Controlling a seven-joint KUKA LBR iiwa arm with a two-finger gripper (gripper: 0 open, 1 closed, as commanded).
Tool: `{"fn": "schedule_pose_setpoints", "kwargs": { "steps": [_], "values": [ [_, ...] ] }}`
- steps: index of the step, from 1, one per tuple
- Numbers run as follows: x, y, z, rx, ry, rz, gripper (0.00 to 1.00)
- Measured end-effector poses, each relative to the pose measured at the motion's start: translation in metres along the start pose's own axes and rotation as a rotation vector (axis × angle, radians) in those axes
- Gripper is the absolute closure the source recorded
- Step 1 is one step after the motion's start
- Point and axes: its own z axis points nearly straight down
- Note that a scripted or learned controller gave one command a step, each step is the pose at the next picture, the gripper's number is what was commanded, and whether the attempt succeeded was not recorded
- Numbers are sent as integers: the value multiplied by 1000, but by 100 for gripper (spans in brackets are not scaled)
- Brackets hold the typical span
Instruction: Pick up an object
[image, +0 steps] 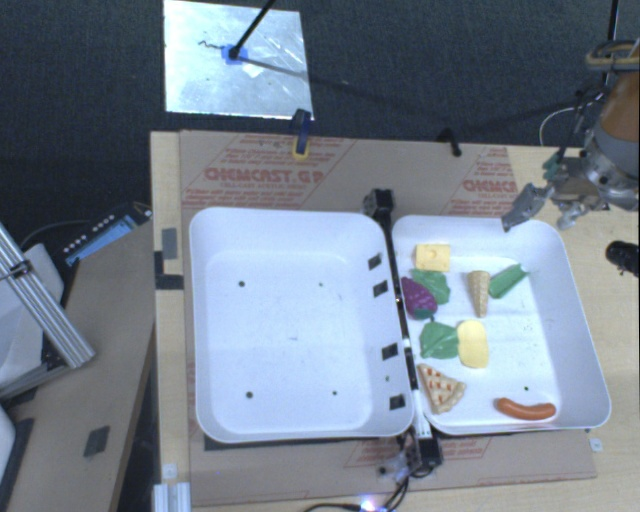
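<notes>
Two shallow white bins sit side by side on the tabletop (170, 420). The left bin (290, 320) carries no toys, while the right bin (570, 330) holds eight small toy foods: one yellow cheese block (433, 257), one purple leafy piece (419, 295), one cone (480, 291), two green leaves, one at the far side (507, 280) and one nearer the divider (438, 340), one pale yellow piece (473, 344) touching that nearer leaf, one pizza slice (440, 387) and one sausage (525, 408) by the near rim. The pincer (545, 205) hovers above the right bin's far right corner, its two fingers spread apart and holding nothing.
</notes>
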Motion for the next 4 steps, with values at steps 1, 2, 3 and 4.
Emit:
{"fn": "schedule_pose_setpoints", "kwargs": {
  "steps": [1,2,3,4],
  "values": [
    [179,29,-121,-15,2,-16,0],
    [168,28,-125,-5,0,-5,100],
    [190,34,-164,-5,1,-4,100],
    [209,34,-198,-3,1,-3,100]
  ]
}}
